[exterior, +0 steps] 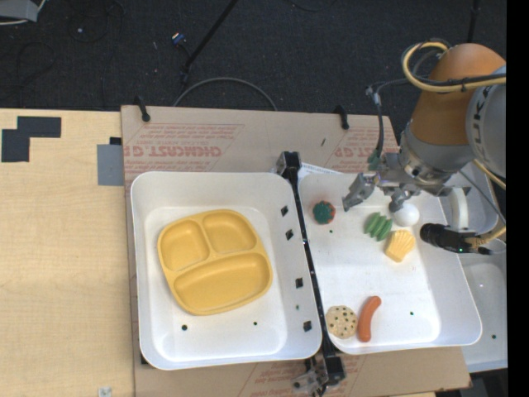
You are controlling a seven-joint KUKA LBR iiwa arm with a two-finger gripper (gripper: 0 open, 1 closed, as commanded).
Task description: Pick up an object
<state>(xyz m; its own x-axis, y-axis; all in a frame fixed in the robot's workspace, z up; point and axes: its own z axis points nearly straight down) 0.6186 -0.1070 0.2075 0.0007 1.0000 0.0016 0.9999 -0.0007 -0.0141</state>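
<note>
The floor behind the bench is dark, with black cables lying on it. The bench top is pale wood, and a brown cardboard sheet (231,143) lies under my two white bins. Red letters are printed on the cardboard, but they are upside down and I cannot read them well.

The left bin (153,304) holds a yellow plate (215,260) with three parts. Nothing lies in the plate's parts.

The right bin (450,317) holds the small toy foods. Near its far left corner sits a round thing that is dark red and green (323,212). More to the right there is a green ridged piece (378,226), and just beside it a yellow corn piece (399,245). A white ball (406,214) lies just past those two, close under my wrist. At the near edge there is a round speckled cookie (340,320), and an orange-red sausage (369,318) right next to it.

My gripper (382,192) hangs over the far side of the right bin, near the white ball and the green piece. Its fingers are spread apart, and nothing is between them.
</note>
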